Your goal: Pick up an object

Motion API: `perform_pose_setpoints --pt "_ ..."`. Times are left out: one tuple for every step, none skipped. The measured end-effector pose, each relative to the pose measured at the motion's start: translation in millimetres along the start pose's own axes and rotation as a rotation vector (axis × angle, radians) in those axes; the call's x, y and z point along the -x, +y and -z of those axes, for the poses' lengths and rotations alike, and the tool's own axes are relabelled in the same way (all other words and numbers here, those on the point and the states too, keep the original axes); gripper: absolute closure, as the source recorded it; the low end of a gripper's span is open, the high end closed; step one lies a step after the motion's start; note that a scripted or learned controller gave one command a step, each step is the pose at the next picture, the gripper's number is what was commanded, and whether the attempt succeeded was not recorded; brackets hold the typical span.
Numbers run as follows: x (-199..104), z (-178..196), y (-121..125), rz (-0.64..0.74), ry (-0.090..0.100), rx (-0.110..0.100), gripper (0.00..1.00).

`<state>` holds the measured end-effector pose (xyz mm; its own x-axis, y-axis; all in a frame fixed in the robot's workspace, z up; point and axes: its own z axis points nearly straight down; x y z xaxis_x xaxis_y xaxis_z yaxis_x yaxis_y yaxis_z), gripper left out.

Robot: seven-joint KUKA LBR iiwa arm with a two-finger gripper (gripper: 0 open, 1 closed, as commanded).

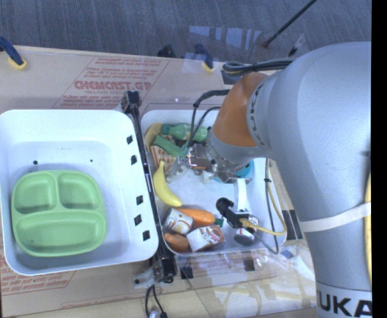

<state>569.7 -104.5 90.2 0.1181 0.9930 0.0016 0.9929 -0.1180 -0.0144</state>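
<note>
Banana (163,187) lies left of the gripper (199,162), arm bent steeply down into the right bin (273,240).

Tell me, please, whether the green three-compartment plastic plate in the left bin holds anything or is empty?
Empty. The green three-compartment plastic plate shows only bare green in all its sections, lying flat in the left white bin.

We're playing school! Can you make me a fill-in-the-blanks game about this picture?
1. The divided plate in the left bin is colored ____.
2. The yellow fruit by the right bin's left wall is a ____.
3. The carrot is colored ____.

Missing words: green; banana; orange
</note>
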Motion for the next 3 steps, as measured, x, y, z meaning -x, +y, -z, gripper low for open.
perform_pose_setpoints --pt "-8 0 36 -0.020 0.006 -0.001 0.00" --pt "-21 0 66 -0.274 0.000 -0.009 0.00" --pt "-23 10 66 -0.261 -0.001 -0.012 1.00"
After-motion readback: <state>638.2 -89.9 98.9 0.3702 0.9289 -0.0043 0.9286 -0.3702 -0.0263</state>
